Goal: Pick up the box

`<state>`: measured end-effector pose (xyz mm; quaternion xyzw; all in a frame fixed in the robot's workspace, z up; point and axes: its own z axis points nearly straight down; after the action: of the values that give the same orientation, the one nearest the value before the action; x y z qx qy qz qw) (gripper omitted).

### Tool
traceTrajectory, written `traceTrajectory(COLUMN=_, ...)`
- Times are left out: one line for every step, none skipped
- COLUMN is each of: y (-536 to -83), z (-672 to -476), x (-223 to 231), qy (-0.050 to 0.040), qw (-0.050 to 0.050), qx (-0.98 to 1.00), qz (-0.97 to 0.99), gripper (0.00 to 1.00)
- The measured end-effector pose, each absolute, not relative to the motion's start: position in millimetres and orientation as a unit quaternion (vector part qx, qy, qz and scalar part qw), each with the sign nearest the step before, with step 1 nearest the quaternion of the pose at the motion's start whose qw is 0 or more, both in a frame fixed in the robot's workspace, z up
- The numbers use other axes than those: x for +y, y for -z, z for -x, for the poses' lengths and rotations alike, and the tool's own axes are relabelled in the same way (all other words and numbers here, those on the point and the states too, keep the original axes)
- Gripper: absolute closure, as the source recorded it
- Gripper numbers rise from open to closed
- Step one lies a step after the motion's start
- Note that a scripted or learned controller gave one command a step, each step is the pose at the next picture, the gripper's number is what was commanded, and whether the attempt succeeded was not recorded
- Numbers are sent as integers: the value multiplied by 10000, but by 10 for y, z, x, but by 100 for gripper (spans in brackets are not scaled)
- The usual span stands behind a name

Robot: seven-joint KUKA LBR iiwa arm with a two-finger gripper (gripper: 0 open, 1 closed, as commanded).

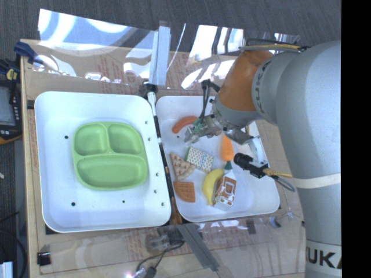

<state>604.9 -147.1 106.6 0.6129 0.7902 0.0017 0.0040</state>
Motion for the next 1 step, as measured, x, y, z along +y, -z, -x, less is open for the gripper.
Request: traceTrajectory(y=-1066, z=-6048, x=-1473, qy=-16, qw=41, qx=7902, qz=-6129, gripper=0)
